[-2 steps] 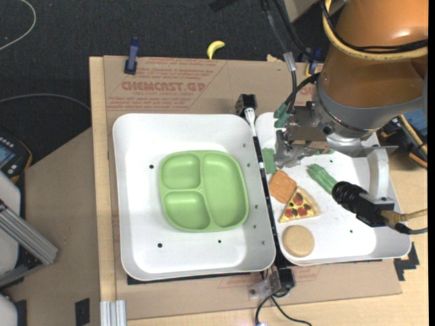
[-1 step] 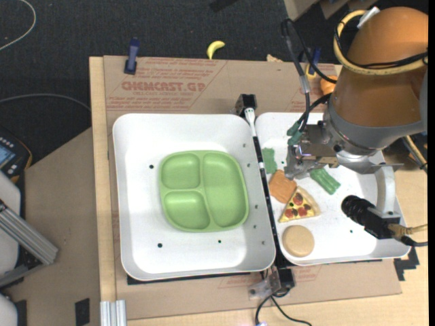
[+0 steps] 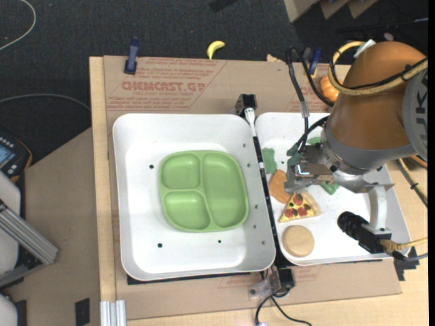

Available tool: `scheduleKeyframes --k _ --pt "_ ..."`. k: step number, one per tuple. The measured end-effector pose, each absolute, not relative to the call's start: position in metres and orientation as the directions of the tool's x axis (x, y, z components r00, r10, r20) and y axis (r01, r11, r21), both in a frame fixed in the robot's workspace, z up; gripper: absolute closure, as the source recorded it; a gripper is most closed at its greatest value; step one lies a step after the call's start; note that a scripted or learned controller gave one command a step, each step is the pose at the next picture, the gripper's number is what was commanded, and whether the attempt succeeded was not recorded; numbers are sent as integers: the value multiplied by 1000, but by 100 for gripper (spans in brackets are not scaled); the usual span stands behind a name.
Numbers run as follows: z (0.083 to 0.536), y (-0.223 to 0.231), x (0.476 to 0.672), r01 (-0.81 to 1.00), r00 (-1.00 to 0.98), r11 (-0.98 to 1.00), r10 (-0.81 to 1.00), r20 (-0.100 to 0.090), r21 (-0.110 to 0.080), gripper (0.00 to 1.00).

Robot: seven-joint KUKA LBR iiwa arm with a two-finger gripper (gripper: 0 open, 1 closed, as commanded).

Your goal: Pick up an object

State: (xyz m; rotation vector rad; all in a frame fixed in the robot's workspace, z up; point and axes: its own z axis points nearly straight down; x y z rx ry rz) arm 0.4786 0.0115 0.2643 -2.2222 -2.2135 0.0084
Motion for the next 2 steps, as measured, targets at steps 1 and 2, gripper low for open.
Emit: scheduleKeyframes --k 1,2 --pt "301 76 480 1000 -5 5 1000 1 4 100" --pt "460 98 481 1000 -5 5 1000 6 21 100"
